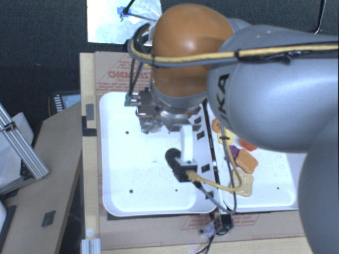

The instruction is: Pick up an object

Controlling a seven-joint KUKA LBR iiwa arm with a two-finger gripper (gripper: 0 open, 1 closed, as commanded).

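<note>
Because my own wrist hides them from above, I cannot tell whether my jaws are parted or closed. My gripper (152,121) hangs low over the back of the left bin (119,194), whose smooth white floor shows just a few dark specks, so I judge I am aimed at nothing worth taking. The pickings lie loose in the right bin (280,197) — a rounded orange piece (247,161), a small purple piece (233,151), a flat pale piece (242,185) — clustered near its left wall, partly under my arm.
</note>
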